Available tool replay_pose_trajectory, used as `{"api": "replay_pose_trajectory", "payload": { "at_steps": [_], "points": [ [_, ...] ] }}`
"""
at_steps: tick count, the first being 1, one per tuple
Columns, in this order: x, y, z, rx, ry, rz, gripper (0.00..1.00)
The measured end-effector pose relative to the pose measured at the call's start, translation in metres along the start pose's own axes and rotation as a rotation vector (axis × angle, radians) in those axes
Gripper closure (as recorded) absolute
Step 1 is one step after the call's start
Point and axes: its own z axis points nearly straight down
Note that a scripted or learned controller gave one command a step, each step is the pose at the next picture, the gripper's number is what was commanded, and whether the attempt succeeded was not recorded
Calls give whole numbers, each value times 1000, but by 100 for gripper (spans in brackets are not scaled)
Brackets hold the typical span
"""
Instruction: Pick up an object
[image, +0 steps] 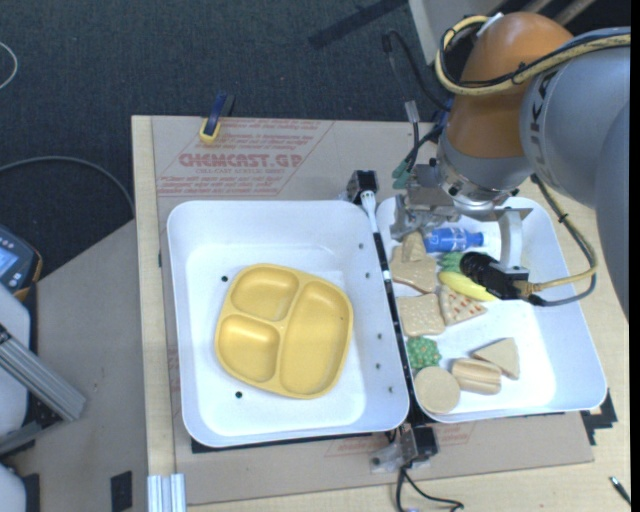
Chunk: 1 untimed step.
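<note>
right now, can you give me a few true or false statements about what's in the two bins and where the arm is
1. A yellow divided plate lies in the left bin. True.
2. The toy foods sit in the left bin. False: they lie in the right bin, among them a banana, a broccoli and a blue bottle.
3. The arm hangs over the right bin's far end. True.
4. The plate has two compartments. False: it has three.
5. The blue bottle lies at the right bin's near edge. False: it lies at the far end, beneath the arm's wrist.
</note>
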Motion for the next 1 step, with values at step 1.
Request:
{"api": "replay_pose_trajectory", "payload": {
  "at_steps": [1],
  "points": [
    [6,13,10,0,-1,2,100]
  ]
}}
